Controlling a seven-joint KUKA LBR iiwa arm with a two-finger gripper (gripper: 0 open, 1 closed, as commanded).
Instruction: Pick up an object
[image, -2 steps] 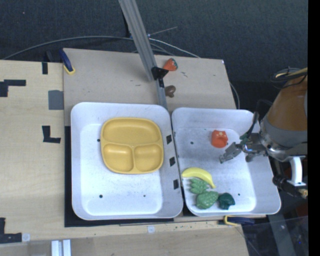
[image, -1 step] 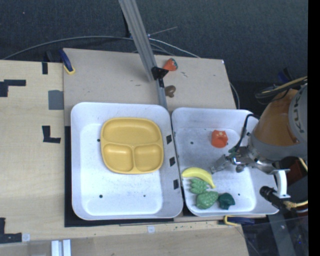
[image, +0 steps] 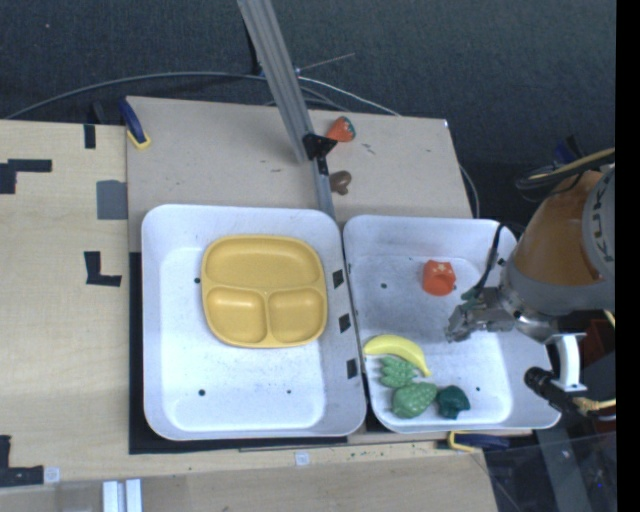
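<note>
Reaching in from the right edge, the grey arm (image: 560, 260) with its orange band hangs over the right bin (image: 400, 235), and the gripper (image: 466, 322) sits low above the white floor of this bin, near its right wall. I cannot tell from this view whether it is open or closed, and no object is seen in it. The red object (image: 438, 277) lies in the same bin, just beside the gripper, up and to the left of it, apart from it. Along the near side of the right bin lies a yellow banana (image: 398, 350), and touching it below are two green objects (image: 405, 387) and a dark green one (image: 452, 402). The left bin (image: 165, 330), side by side with the right bin on the surface (image: 200, 150), holds a yellow divided plate (image: 265, 290) with three compartments.
</note>
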